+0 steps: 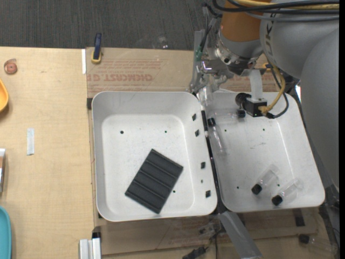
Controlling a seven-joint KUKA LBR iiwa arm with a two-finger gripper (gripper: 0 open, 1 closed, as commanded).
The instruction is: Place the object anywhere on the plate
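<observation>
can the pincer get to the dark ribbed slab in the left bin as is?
Probably yes. The dark ribbed rectangular slab lies flat and alone on the left white bin floor, nothing on top. The pincer sits by the bins' shared wall, which it must cross.

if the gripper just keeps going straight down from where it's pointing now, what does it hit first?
Most likely the adjoining rims between the left bin and the right bin: the gripper hangs over the back end of that seam. Depth is unclear, so it might land just inside the right bin's floor instead.
</observation>
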